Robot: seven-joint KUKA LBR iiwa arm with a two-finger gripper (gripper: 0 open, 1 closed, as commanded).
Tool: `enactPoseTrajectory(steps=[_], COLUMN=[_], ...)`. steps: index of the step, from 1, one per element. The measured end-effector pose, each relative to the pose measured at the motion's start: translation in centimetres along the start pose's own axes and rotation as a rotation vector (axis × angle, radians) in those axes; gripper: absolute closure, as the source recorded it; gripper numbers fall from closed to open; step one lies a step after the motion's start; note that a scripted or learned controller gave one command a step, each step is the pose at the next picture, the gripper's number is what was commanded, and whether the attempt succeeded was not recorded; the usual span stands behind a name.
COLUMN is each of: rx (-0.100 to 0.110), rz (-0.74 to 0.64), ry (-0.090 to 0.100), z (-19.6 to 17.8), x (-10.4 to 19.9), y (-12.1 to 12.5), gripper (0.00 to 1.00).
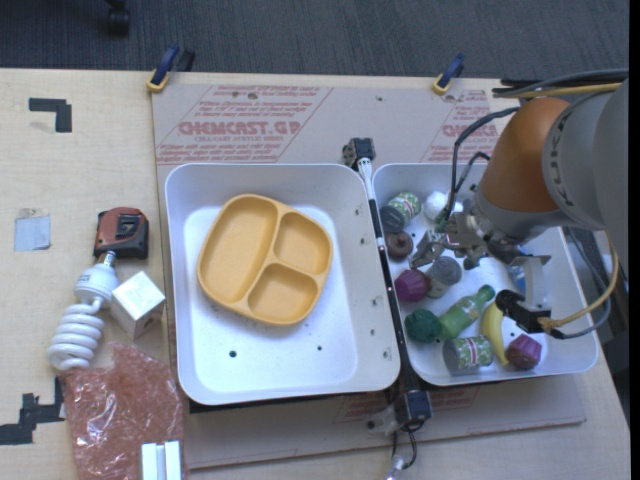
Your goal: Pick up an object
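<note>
The right bin holds several small objects. Among them are a striped can, a white ball, a brown ring, a magenta piece, a grey lump, a green bottle, a banana, a dark green piece, a labelled can and a maroon piece. My gripper hangs low in the middle of this bin, just above the grey lump and beside the magenta piece. Nothing is visibly held.
The left bin holds a yellow divided plate. On the bench to its left lie a tape measure, a spiral bulb, a white cube and a pink bag. The arm covers the right bin's upper right part.
</note>
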State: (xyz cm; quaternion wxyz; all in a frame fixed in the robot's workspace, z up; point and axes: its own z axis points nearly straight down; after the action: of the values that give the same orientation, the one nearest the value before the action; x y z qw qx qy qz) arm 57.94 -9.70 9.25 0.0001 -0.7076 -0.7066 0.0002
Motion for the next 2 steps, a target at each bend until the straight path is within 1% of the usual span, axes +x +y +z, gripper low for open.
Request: enactPoseTrajectory(steps=[1,2], rx=[-0.002,-0.002], rz=[0.001,0.001], ry=[0.000,0.000], z=[-1.02,-1.01], x=[-0.03,-0.04], y=[0.10,0.09], gripper=[1.00,0.00])
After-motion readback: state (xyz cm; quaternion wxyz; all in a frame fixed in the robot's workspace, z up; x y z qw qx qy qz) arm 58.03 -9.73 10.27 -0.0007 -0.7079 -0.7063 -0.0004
